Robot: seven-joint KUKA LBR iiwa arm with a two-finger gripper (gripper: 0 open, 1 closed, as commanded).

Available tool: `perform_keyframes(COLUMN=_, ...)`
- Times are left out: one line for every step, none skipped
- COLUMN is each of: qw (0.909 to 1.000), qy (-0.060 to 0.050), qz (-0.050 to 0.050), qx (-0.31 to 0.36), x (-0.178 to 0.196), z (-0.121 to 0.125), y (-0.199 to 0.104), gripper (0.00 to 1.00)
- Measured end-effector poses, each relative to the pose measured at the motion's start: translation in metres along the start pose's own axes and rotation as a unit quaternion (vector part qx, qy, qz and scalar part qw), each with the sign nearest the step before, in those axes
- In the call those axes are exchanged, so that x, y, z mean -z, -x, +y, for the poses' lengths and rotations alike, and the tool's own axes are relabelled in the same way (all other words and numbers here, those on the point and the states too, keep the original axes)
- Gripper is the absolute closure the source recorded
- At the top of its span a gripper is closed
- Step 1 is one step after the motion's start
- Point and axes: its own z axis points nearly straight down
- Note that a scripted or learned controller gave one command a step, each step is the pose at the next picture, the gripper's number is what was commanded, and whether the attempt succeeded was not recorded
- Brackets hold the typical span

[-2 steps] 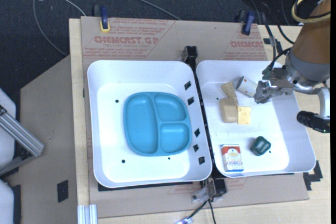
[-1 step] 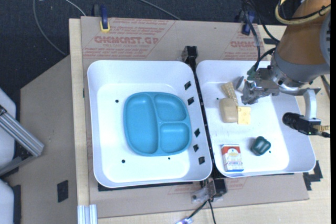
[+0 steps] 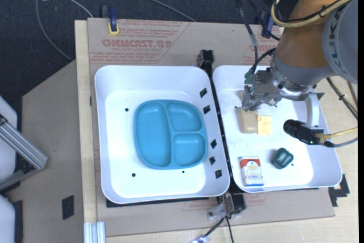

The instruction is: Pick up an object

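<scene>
Camera view, left bin (image 3: 108, 122) holding blue divided plate (image 3: 169, 134), right bin (image 3: 324, 171) with tan block (image 3: 248, 122), small box (image 3: 251, 172), claw (image 3: 254, 101) grip unclear

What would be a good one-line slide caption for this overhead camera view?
Robot hand poised over a tan block in the right bin, blue divided plate in the left bin.

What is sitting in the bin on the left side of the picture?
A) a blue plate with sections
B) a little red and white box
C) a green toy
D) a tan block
A: the blue plate with three sections lies in the left bin.
</scene>
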Motion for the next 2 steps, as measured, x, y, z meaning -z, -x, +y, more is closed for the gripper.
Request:
perform_keyframes(qw=1.0, qy=-0.002, qz=0.0, qx=-0.001, x=0.004, z=-0.011, y=-0.043, gripper=1.0)
perform_keyframes(qw=1.0, qy=0.0, qz=0.0, qx=0.0, x=0.015, z=-0.018, y=-0.099, gripper=1.0)
